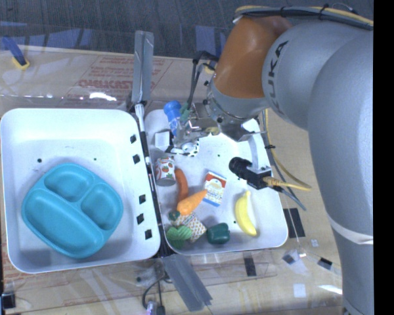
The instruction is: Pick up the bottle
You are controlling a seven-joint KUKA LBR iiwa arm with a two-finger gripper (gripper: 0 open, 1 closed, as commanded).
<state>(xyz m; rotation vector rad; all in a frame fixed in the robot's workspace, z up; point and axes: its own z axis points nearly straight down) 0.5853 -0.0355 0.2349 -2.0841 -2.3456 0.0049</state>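
A clear bottle with a blue cap [173,112] lies at the back left corner of the right bin [270,231], next to a white round thing [155,121]. My gripper [186,134] hangs low over that corner, right against the bottle's lower end. The grey arm and its orange band reach in from the right and hide the bin's back right part. How the bottle's body sits relative to the gripper is hidden by the gripper's own parts.
The right bin also holds a small can [165,170], an orange-red stick [182,181], a carrot [192,201], a small carton [214,188], a banana [245,216], a green pepper [218,233] and a patterned bundle [187,228]. A blue divided plate [72,209] lies in the left bin [26,126].
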